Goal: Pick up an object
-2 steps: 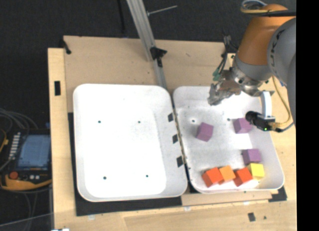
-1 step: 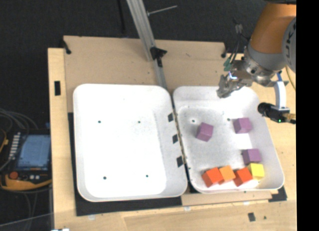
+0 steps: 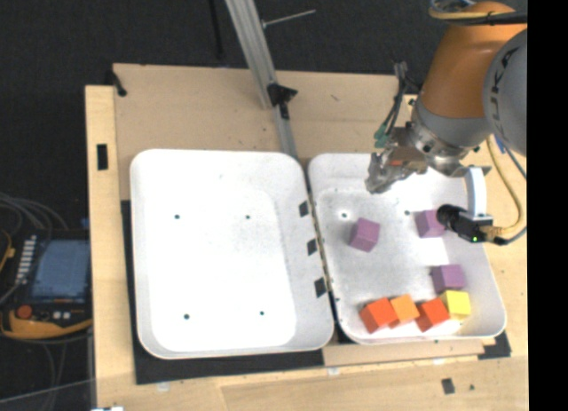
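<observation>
My gripper (image 3: 383, 176) hangs over the far left part of the right bin (image 3: 342, 178), above the bin floor. A purple cube (image 3: 364, 233) lies below and slightly left of it, apart from it. Two more purple cubes sit to the right, one (image 3: 429, 223) by the arm's cable and one (image 3: 448, 277) lower down. Along the bin's near edge lie a red-orange block (image 3: 379, 313), an orange block (image 3: 405, 307), a red block (image 3: 433, 313) and a yellow cube (image 3: 457, 302). Nothing shows between the gripper's tips.
The left bin (image 3: 217, 249) lies beside the right one, with a metal pole (image 3: 253, 41) slanting over the bench behind them. A black cable fitting (image 3: 461, 221) hangs over the right bin's right side. A pendant (image 3: 53, 280) sits off the bench at left.
</observation>
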You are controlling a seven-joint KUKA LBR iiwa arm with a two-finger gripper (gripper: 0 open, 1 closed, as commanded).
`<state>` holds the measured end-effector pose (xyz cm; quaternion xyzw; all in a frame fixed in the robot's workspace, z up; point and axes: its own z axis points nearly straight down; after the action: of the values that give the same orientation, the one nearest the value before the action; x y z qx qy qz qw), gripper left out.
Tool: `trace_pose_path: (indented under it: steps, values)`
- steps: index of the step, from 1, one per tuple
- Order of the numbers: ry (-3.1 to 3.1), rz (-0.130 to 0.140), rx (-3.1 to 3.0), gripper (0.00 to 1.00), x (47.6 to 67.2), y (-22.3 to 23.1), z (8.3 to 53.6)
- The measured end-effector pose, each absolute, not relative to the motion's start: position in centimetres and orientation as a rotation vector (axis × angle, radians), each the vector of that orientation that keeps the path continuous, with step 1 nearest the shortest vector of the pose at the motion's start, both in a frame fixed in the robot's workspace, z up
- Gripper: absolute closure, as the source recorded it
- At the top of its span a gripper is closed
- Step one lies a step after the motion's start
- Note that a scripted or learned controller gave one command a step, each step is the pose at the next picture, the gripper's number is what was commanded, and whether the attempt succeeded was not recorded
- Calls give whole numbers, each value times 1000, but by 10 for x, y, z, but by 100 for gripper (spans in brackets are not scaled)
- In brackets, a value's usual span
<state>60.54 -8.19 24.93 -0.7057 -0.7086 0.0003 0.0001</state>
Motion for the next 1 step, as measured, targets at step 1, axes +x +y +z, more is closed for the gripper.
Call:
trace_pose_path:
  steps: [1]
  values:
    - [-2228, -2, -2214, 100, 587, -38, 257]
